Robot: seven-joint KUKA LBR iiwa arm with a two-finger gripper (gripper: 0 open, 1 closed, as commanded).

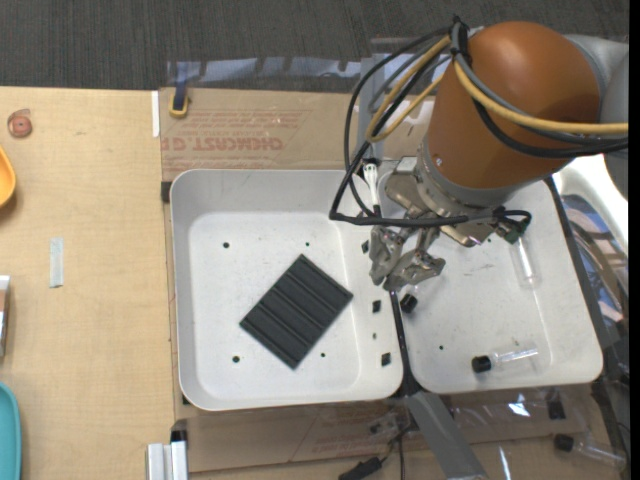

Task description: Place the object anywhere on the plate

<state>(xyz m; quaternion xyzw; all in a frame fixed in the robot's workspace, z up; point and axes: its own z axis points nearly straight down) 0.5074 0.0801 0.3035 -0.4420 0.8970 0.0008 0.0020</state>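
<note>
Lying apart: one dark plate (296,310), two clear tubes (506,358).

view: single fixed cam above desk (80,218), angled down
covers: both bins (190,298), close range
arm (520,98): enters from frame right

The cardboard sheet (262,131) bears mirrored red print, apparently "CHEMCAST"

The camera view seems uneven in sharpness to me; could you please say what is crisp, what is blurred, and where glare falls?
In the camera view, the dark ridged plate in the left bin is crisp; the end effector looks slightly soft; the orange band carries a mild sheen; the clear tubes nearly vanish against the bright right bin.
</note>
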